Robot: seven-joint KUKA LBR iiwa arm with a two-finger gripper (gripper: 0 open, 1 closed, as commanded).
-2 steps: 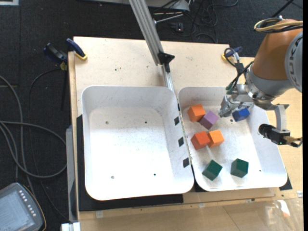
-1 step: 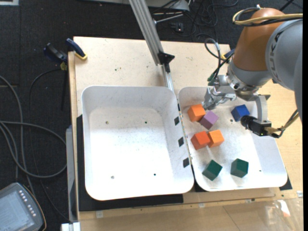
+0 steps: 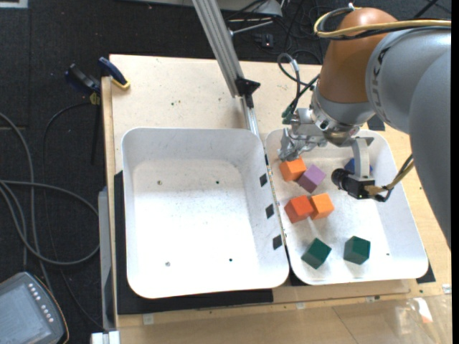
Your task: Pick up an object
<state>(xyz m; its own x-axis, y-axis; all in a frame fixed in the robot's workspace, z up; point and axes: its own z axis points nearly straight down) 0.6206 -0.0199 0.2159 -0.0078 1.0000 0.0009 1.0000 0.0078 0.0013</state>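
While gripper [image 3: 292,151] hovers over orange cube [image 3: 292,169], corner toward camera; finger state unclear.

Hand [image 3: 292,151] low over the right bin [image 3: 401,253], just above an orange block [image 3: 292,169] beside a purple block [image 3: 311,178]

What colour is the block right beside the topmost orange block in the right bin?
Purple, clearest in the camera view, touching the orange block.
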